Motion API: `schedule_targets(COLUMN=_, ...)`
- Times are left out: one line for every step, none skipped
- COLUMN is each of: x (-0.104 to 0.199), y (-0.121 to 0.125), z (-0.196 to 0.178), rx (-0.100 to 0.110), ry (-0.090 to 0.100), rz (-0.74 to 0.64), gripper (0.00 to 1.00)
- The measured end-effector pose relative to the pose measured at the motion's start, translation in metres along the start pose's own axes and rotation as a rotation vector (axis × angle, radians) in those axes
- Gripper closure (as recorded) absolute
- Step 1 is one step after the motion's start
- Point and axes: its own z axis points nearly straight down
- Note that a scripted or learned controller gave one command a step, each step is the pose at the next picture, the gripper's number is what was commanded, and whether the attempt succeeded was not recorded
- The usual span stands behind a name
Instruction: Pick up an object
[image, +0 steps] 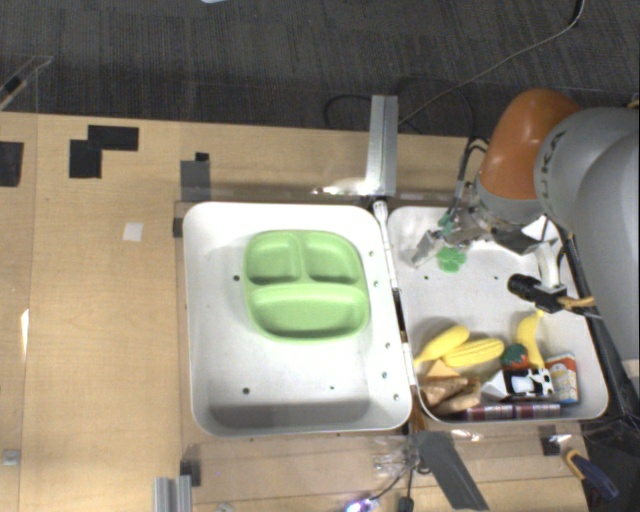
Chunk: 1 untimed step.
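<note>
Camera view from above, at a slant, over a light wooden bench (90, 330) with two shallow white plastic bins side by side. In the left bin (215, 390), at the middle of the frame: a pale green plastic tray with three compartments (303, 283), lying flat. In the right bin (500, 275), lower part: a heap of small things, among them a yellow plastic banana (440, 343), a yellow corn cob toy (473, 352), a second, smaller yellow banana (530, 338) and a small black-and-white cow-pattern box (527, 380). Upper part of the same bin: a small green round object (452, 259), directly under the pincer (447, 238). Grey arm with orange band (525, 145) reaching in from the upper right. Cannot tell the state of the pincer, nor whether touching the green object.
</note>
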Motion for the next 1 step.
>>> schedule_targets(x=-0.0008, y=0.0042, z=-0.0152, rx=-0.013, ry=-0.007, rz=-0.003, gripper=1.00)
